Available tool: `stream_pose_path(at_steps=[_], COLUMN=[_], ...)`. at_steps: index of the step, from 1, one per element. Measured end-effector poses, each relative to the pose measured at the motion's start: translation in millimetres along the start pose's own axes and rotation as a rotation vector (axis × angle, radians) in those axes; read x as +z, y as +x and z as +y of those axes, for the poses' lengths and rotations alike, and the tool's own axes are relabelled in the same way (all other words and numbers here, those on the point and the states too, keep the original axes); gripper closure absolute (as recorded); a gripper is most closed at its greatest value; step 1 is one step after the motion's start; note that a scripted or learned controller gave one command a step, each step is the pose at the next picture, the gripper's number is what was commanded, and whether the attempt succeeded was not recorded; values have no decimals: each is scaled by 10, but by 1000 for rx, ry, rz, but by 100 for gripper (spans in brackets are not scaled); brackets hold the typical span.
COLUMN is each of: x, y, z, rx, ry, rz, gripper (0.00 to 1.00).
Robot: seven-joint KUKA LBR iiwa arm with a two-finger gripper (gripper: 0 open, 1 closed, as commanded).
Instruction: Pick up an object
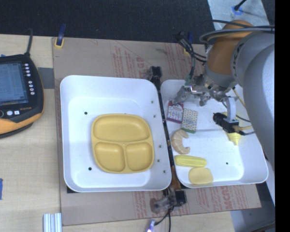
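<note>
Hanging over the right bin (251, 170), the hand (199, 92) sits above a small patterned packet (189, 119); can't tell if it's spread or pinching anything

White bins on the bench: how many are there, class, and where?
2. The left bin holds a yellow divided tray; the right bin sits beside it, under the arm.
</note>
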State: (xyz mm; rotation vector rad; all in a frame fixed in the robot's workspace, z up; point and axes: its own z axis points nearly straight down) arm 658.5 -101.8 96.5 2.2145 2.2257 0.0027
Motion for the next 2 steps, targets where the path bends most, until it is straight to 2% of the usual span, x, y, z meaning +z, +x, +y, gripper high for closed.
stream_pose_path(at_steps=[2], x=[-1], y=[62], z=[3], rx=[0], ry=[-2], rz=[-2], gripper=[0])
